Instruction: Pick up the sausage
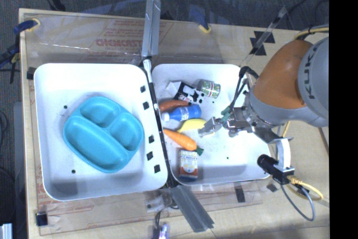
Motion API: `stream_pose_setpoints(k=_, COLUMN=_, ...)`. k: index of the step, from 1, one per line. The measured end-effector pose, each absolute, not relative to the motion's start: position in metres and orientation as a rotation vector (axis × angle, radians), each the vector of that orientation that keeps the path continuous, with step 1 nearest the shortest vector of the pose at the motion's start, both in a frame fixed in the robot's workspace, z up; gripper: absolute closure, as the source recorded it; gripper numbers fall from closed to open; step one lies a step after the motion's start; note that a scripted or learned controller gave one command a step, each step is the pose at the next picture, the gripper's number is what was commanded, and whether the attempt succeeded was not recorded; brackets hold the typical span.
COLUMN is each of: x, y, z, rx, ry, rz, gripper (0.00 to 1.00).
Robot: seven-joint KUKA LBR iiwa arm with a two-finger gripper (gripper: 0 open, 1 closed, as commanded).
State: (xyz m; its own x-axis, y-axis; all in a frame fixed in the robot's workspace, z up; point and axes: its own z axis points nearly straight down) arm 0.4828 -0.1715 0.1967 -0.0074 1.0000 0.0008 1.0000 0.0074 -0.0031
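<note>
The sausage point(173, 103), reddish-brown and slightly curved, lies in the right bin point(238, 168) near its left wall, just above a blue bottle point(180, 114). My gripper point(211, 125) hangs over the middle of that bin, to the right of the sausage and apart from it, next to a yellow fruit point(193, 125). Its fingers stand open with nothing between them. The grey arm with its orange band point(282, 81) reaches in from the right.
Around the sausage lie a carrot point(180, 139), a small jar point(188, 164), a green can point(210, 88) and a black-and-white item point(187, 92). The left bin point(50, 176) holds a blue divided plate point(103, 132). A metal divider point(150, 36) separates the bins.
</note>
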Motion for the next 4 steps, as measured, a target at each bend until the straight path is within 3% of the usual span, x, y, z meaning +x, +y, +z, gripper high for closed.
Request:
stream_pose_setpoints(k=1, x=0.484, y=-0.171, z=0.207, rx=-2.205, ry=-2.235, rz=0.003, gripper=1.0)
stream_pose_setpoints(k=2, x=0.564, y=-0.143, z=0.199, rx=-2.365, ry=-2.063, rz=0.004, gripper=1.0)
stream_pose_setpoints(k=3, x=0.561, y=-0.127, z=0.265, rx=-2.453, ry=-1.96, rz=0.001, gripper=1.0)
stream_pose_setpoints(k=4, x=0.531, y=-0.148, z=0.143, rx=-2.378, ry=-2.046, rz=0.006, gripper=1.0)
